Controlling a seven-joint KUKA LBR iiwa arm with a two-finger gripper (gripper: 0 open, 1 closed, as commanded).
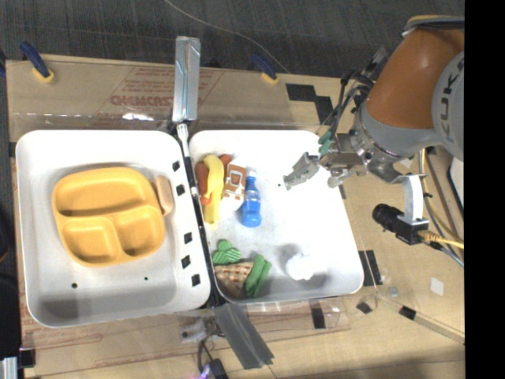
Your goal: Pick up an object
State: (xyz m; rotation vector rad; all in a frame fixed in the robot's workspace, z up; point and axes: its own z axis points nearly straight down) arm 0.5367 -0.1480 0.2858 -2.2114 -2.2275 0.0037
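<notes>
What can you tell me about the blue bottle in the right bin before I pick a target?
The blue bottle is small, looks like glossy plastic, with a white cap at its top end and a rounder, paler base. It lies flat on the floor of the right bin, long axis running roughly up-down in the view, cap away from the camera. It sits just right of a small orange-and-white item, close to or touching it. The end effector is apart, to its right.
</notes>
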